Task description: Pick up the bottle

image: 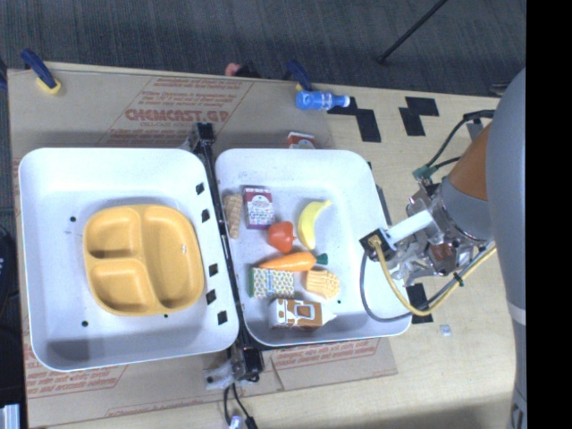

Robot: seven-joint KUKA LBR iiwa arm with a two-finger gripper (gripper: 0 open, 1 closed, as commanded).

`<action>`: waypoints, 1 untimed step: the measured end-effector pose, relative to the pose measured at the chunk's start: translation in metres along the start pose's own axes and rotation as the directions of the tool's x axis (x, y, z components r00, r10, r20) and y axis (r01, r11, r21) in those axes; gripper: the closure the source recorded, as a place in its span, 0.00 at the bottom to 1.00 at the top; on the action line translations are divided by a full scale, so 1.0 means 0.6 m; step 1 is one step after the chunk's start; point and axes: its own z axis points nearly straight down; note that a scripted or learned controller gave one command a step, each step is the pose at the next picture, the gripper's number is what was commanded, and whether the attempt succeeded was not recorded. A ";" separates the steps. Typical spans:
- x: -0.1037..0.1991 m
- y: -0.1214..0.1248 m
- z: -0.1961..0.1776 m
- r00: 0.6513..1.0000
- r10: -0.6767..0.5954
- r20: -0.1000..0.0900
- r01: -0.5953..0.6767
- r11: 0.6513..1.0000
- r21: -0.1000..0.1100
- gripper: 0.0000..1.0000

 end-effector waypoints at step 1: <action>0.001 0.000 -0.022 1.000 0.000 -0.001 0.000 1.000 0.001 1.00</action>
